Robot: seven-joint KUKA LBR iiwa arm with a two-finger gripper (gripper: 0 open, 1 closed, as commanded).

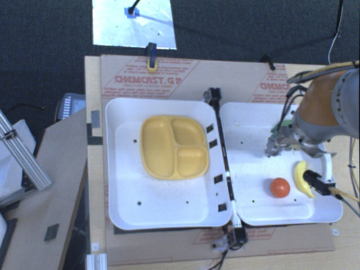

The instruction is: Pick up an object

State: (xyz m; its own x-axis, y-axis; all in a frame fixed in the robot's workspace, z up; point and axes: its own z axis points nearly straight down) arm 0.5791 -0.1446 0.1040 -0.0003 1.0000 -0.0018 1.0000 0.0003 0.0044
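Observation:
My gripper (pixel 275 147) hangs low over the middle of the right bin (pixel 247 207), reaching in from the right under the grey and orange arm (pixel 320 108). Nothing shows beneath it but bare white floor. A small orange-red ball (pixel 279 187) lies on the bin floor toward the front, below and slightly right of the gripper. A yellow banana (pixel 301 179) lies just right of the ball, curved along the bin's right side. Both are apart from the gripper.
The left bin (pixel 121 207) holds a yellow divided plate (pixel 173 147) near its centre. A black-clipped divider (pixel 220 151) runs between the two bins. Brown cardboard (pixel 169 77) lies under the bins at the back.

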